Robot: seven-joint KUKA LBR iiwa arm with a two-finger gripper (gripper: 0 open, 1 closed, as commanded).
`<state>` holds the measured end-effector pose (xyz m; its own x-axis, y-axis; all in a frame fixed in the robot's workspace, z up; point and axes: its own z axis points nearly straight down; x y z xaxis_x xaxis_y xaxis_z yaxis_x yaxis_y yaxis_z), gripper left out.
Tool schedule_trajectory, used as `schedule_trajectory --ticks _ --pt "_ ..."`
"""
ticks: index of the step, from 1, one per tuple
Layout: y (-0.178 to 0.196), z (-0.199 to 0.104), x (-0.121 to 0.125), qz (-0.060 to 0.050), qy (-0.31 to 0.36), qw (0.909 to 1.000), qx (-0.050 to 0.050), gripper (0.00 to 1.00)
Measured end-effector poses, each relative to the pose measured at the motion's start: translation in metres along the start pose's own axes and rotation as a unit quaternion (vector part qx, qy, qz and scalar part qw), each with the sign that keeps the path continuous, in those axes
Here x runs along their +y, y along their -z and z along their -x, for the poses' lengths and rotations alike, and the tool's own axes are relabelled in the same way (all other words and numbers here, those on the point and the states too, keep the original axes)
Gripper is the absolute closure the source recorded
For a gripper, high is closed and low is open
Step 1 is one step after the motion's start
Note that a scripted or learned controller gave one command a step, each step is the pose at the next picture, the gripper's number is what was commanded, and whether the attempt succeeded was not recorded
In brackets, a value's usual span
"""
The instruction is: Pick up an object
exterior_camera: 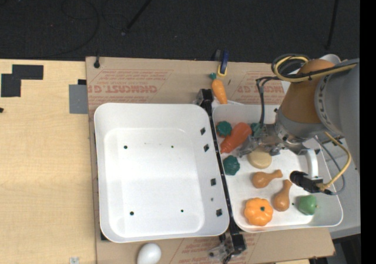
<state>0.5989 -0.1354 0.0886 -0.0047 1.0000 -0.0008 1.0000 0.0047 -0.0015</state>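
The right-hand bin [329, 221] holds every candidate for the pick, and none of them sits between the jaws at this moment. Nearest the camera lies a small orange pumpkin [258, 211], close to the bin's front rim, with a green round piece [306, 204] to its right and a tan drumstick [282, 196] standing between them; a second tan drumstick [266, 178] lies just behind. Further in sits a pale cream oval piece [259, 159], and the gripper [265, 141] hangs low directly above and behind it, beside an orange-red carrot [236, 137] that lies at a slant toward the divider. Whether the jaws are spread or closed cannot be told; wrist hardware and cables mask the tips. In the inspector's judgement the step in hand is the descent onto a target, most likely the cream oval or the carrot. To do it well, the jaws should straddle one piece alone across its narrow width, since the carrot, two dark teal pieces [231, 165] and the oval crowd together and a wide approach risks nudging a neighbour. The pieces look like smooth moulded toy food, light and likely to slip. Beyond the bin, a small orange carrot-like piece [219, 91] rests on the worktop [147, 77].
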Motion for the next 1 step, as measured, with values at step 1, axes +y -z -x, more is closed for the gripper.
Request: schedule_trajectory --ticks 1 --pt "-0.0012 -0.0334 0.0461 -0.001 0.0 1.0 0.001 0.0"
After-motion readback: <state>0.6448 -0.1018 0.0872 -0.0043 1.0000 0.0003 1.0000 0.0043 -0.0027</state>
